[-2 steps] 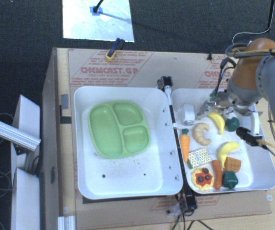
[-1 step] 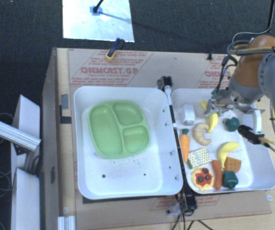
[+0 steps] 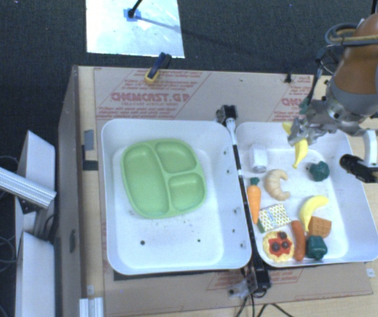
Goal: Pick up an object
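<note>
A: Arm pose?
B: Reaching in from the right, gripper [image 3: 302, 139] low over right bin [image 3: 367, 230], clamped on a yellow banana [image 3: 300, 152] at the far edge.
A: Bins?
B: Right: croissant [image 3: 278, 183], carrot [image 3: 254, 202], pizza [image 3: 278, 245]. Left bin [image 3: 129, 256]: green tray [image 3: 163, 177].

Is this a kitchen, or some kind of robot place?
Probably a robot lab, not a kitchen. A robot arm reaches over two white bins on a workbench. The right bin holds toy food like a croissant and carrot, and cables run around the bench.
</note>
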You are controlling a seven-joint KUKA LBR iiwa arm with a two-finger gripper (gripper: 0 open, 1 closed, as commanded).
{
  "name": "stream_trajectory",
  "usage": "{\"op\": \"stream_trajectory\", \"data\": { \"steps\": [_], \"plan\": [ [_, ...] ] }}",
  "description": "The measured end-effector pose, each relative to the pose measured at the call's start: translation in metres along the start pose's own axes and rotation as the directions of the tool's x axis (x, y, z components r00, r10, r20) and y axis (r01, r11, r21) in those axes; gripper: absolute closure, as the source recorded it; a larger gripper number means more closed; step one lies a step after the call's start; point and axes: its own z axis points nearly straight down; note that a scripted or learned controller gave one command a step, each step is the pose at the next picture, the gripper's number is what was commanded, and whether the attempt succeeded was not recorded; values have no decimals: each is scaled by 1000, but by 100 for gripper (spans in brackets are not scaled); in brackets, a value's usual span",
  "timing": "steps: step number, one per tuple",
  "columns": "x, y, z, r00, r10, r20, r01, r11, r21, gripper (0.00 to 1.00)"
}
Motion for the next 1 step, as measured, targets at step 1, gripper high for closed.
{"op": "stream_trajectory", "data": {
  "steps": [1],
  "plan": [
    [58, -54, -24, 1000, 1, -2, -1, 1000, 4, 100]
  ]
}}
